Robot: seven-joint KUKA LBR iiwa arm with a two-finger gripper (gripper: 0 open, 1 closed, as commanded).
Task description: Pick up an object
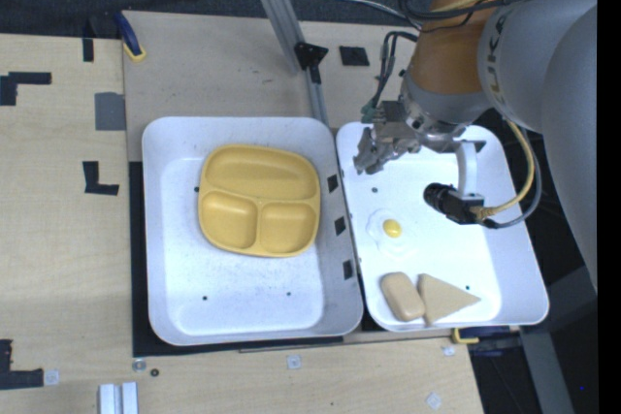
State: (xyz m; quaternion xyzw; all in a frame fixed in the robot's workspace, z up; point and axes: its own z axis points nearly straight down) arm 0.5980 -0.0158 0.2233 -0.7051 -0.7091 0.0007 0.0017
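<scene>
Looks like the approach step: the gripper [370,158] is hung over the right bin [505,291], nothing held, jaw gap can't be told. A fried egg [390,228] is sat just below it, so a short descent is needed.

A pale wooden bench [233,63] fills most of the frame, with black tape marks scattered along its left side. Two shallow white bins sit directly on it, side by side and touching at the centre: the left bin [175,296] spans the middle of the frame, the right bin [514,276] lies toward the lower right. A slanted grey metal post [277,0] rises from the bench at upper centre
</scene>
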